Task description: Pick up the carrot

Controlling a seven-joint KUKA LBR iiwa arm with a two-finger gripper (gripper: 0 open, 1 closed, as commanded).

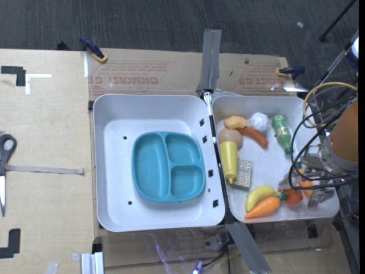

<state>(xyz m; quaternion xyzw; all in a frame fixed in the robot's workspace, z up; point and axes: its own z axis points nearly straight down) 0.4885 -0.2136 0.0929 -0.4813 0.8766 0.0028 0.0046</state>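
Two white bins sit side by side on your bench, and the carrot lies in the right bin, low down by its front wall. Use the carrot as your mark. It is orange, smooth and pointed, with a small green top, and it rests flat on the bin floor. A yellow banana lies just above it and touches it. A small orange and red piece sits just to the right of the carrot's green top. The gripper is further right of the carrot, near the bin's right wall, under the grey arm and its loops of wire. You can see that nothing is lifted yet, so the job looks hardly begun: the gripper has to come over the carrot, close on it and raise it. I cannot tell if the pincer is spread or pressed together, as the wires and metal parts hide it. Up from the carrot lie a yellow bottle, a round tan bun, a long red sausage and a green bottle. Far left of the carrot, in the other bin, sits a smooth blue plate with three parts.
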